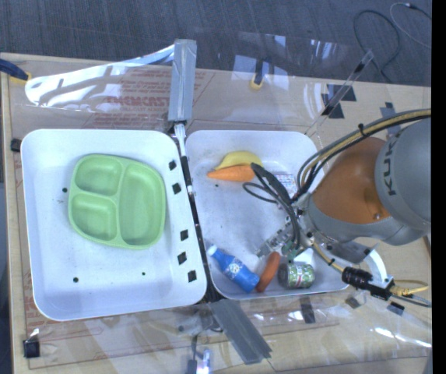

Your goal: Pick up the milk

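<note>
Gripper (285,244) low in right bin (207,209), amid cables, beside can (296,273) and carrot (269,269), milk (233,269) a blue bottle with white cap, lying at front edge left of carrot, green tray (117,201) in left bin (43,271).

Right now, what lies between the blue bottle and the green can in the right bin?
In the camera view, a small orange carrot lies tilted between the blue bottle and the green can.
</note>
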